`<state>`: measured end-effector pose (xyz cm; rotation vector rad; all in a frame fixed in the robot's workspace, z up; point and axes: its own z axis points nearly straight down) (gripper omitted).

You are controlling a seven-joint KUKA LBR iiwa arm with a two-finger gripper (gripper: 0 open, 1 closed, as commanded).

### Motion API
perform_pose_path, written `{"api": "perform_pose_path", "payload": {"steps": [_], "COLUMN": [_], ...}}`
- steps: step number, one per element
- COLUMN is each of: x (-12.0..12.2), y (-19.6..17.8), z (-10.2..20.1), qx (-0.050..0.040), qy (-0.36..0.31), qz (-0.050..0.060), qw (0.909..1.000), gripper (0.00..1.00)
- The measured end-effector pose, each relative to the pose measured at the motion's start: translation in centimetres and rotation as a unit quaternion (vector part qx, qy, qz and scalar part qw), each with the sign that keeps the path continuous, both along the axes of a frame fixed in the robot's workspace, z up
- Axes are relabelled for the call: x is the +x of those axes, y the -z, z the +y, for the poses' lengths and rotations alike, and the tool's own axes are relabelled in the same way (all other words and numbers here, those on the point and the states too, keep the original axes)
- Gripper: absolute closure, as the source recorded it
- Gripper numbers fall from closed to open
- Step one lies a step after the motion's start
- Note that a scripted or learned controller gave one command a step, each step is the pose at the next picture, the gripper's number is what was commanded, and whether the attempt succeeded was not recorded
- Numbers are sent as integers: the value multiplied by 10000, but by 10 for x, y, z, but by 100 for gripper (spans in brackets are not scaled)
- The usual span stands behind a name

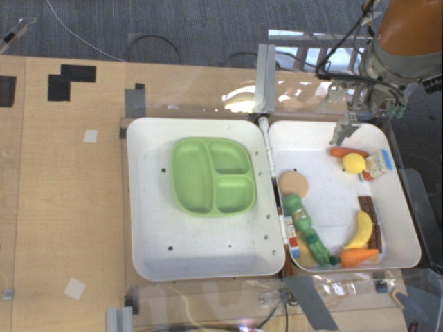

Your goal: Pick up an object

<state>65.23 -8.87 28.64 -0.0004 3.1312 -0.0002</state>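
Partly hidden: arm [408, 19] cut off by the top and right edges, just the orange band and grey wrist in sight, trailing black cables.
Gripper [344, 134]: hanging over the far part of the right bin, one grey finger [341, 133] plain to see, its tip just above the small carrot; width of the opening and any hold on a thing impossible to tell from this angle.
Right bin [332, 185]: near rim partly masked by glare and a clear panel along the bench front.
Small carrot [345, 153]: at the far side, half covered by the lemon.
Lemon [354, 162]: touching the small carrot, with a red, white and blue packet [378, 164] just beside it toward the right wall.
Round tan disc [293, 183]: near the left wall, alone.
Green bottle [297, 213]: lying along the left wall, label hard to read, running down into a heap of green things at the near corner, hard to tell apart.
Banana [360, 229]: at the near right, resting on a dark brown bar [372, 220], mostly covered.
Large carrot [358, 256]: against the near rim, touching the banana's end.
Open room: bare white floor in the right bin's middle, between the disc, lemon and banana.
Left bin [149, 206]: green divided plate [213, 176] at centre, wide bare floor all around it, well clear of the walls.
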Motion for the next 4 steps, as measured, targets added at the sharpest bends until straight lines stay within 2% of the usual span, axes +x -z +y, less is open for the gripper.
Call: {"api": "perform_pose_path", "payload": {"steps": [1,2,3,4], "x": [16,-48,-86,-91], "y": [99,191,196,196], "z": [-37,-58,-13,-63], "qx": [1,-3,-3,-22], "qy": [-556,-3,169,-772], "qz": [47,-4,-28,-31], "qw": [9984,10000,9999,9970], "gripper": [0,0,0,0]}}
